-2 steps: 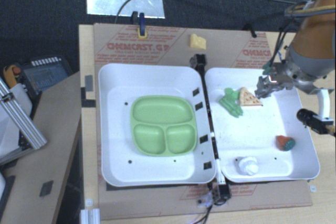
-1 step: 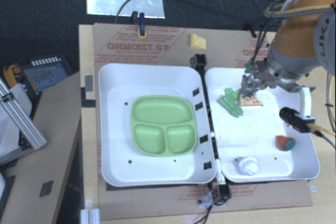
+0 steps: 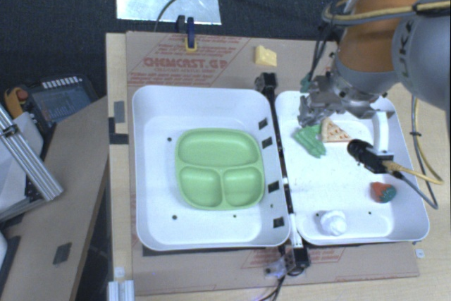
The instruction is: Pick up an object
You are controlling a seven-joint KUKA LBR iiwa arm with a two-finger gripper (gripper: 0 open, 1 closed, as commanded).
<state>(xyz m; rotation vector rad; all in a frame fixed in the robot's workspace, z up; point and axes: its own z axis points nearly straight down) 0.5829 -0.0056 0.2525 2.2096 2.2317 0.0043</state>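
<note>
Two white bins (image 3: 148, 173) sit side by side: the left holds a green tray (image 3: 218, 168), the right holds toys beneath the pincer (image 3: 309, 118), whose grip cannot be told.

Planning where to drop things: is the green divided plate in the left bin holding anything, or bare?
Bare. The green plate lies flat in the left bin, and all three compartments show plain green.

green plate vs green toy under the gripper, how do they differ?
The green plate lies in the left bin; the green toy lies in the right bin. The plate is far larger, pale, with three compartments; the toy is small, darker, elongated. The gripper is above the toy. Both are green.
</note>
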